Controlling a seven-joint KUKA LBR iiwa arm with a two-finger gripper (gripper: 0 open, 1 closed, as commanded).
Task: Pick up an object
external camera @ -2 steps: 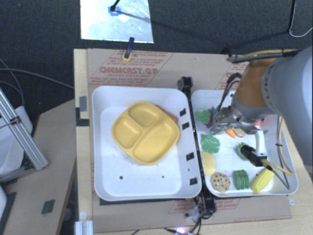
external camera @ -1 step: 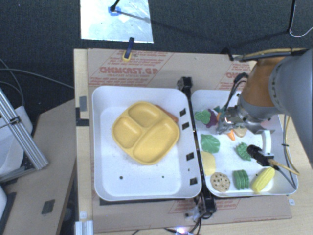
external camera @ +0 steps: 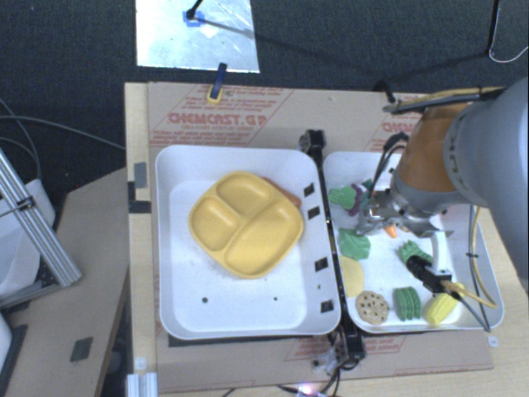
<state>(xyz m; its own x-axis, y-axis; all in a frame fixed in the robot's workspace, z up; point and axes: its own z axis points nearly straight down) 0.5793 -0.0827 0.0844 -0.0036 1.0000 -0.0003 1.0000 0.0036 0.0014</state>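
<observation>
Toy food pieces are lying in the right bin (external camera: 488, 304): a green leaf piece (external camera: 354, 244) is sitting just beside the end effector (external camera: 376, 219), which is hovering low over it. You cannot tell how far it is opened. You are seeing the approach step; next it likely needs closing on that piece.

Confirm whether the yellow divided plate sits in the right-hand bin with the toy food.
No: the yellow divided plate lies in the left bin, while the cookie and other toy food lie in the right bin.
</observation>
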